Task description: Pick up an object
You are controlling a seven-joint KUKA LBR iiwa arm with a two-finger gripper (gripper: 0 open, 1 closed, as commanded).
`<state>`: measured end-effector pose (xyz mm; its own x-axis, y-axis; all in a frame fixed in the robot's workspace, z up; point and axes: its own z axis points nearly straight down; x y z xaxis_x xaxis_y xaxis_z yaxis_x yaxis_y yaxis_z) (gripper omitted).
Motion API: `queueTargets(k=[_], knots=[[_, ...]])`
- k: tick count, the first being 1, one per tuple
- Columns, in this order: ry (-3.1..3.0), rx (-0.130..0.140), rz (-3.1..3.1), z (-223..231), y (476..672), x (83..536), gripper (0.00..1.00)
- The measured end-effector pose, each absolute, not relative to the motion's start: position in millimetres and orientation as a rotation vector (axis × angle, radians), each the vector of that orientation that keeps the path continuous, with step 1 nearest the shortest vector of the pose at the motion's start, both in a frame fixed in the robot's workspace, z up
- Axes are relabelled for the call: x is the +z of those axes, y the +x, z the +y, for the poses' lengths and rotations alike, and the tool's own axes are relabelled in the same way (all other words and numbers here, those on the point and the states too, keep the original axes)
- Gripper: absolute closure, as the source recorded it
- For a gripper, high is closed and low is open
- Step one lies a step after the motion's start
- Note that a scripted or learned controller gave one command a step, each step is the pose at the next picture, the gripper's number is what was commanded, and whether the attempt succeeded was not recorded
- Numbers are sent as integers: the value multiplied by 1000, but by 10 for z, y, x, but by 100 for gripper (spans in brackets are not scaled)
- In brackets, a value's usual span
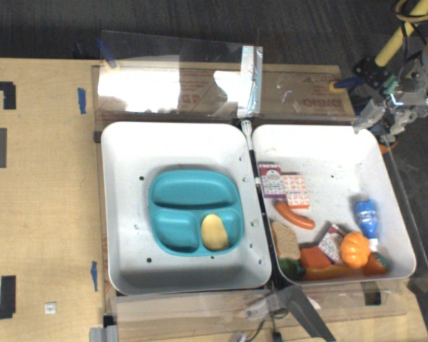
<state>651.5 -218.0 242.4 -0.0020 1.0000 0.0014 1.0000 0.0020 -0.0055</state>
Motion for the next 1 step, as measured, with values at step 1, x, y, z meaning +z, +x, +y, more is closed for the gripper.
queueTargets(k=[1], knots=[[-2174, 9, -2253, -1948, 5936, 1413, 0]])
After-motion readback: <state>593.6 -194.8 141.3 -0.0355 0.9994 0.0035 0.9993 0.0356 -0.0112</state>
